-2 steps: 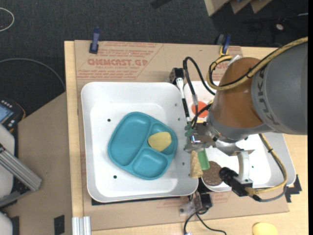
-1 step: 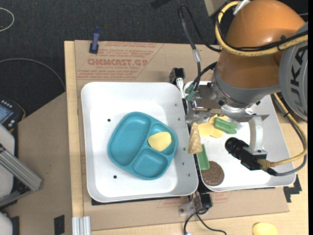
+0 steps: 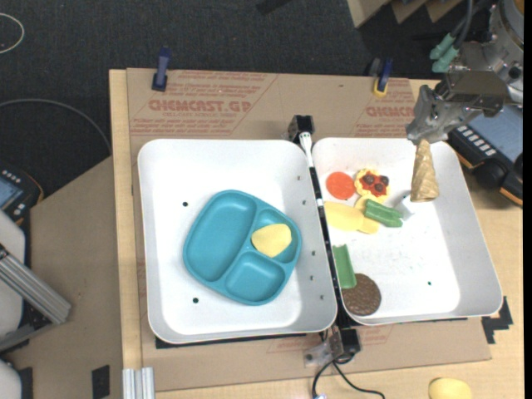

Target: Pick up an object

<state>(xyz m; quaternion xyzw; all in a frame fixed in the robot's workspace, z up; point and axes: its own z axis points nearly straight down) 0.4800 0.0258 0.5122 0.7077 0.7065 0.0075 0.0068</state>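
My gripper [image 3: 421, 131] hangs over the far edge of the right bin [image 3: 465, 256]. A tan wedge [image 3: 424, 174] hangs from it with its narrow tip up between the fingers, so the gripper is shut on it. Lower left of the wedge lie an orange-red disc [image 3: 338, 184], a yellow piece with red and dark spots [image 3: 371, 182], a green pod [image 3: 382, 214] and a flat yellow piece [image 3: 347, 218]. A green stick [image 3: 343, 266] and a brown round cookie [image 3: 362, 295] lie near the bin's front left corner.
The left bin [image 3: 162, 223] holds a blue divided plate [image 3: 224, 252] with a pale yellow piece [image 3: 272, 239] in one compartment. The right half of the right bin is bare white floor. Clamps [image 3: 161, 69] and cables sit along the bench's far edge.
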